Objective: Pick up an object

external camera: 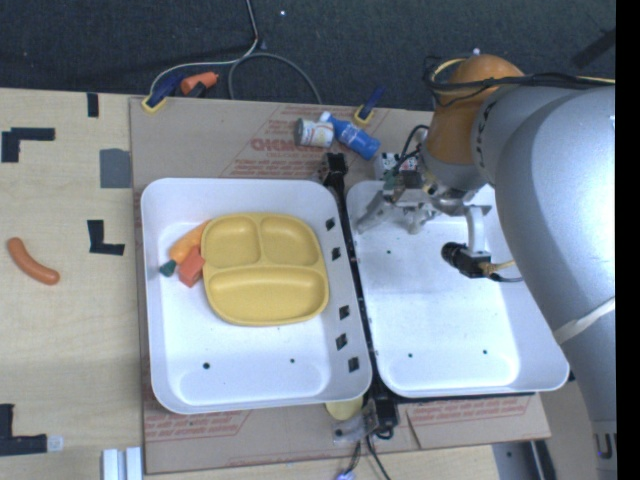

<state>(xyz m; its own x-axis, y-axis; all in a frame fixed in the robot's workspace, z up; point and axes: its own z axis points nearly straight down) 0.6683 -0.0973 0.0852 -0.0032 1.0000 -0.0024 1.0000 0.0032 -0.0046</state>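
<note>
Probably the biggest risk now is that the pincer (400, 206) closes on nothing. It hangs low over the far corner of the right shallow white plastic bin (450, 353), close to the wall that this bin shares with the left shallow white plastic bin (160, 368), and I see no loose object under it or just beside it. If the program lowers it at this place, I judge it will meet only the bin floor. A second risk is the shared wall with its row of small black clips (345, 268): the pincer is near it, so a sideways move at this height could catch on it or push the bins.

Whether the pincer is wide or narrow I cannot tell; the metal parts there are too small and mixed with cables. Nothing is visibly held in it.

The things to pick lie on the other side of that wall from the pincer. The round yellow plastic plate with three compartments (265, 268) is across the wall and a little nearer to the camera, well apart from the pincer. The small orange and red plastic pieces (187, 258) touch the plate's far edge, still farther from the pincer.
</note>
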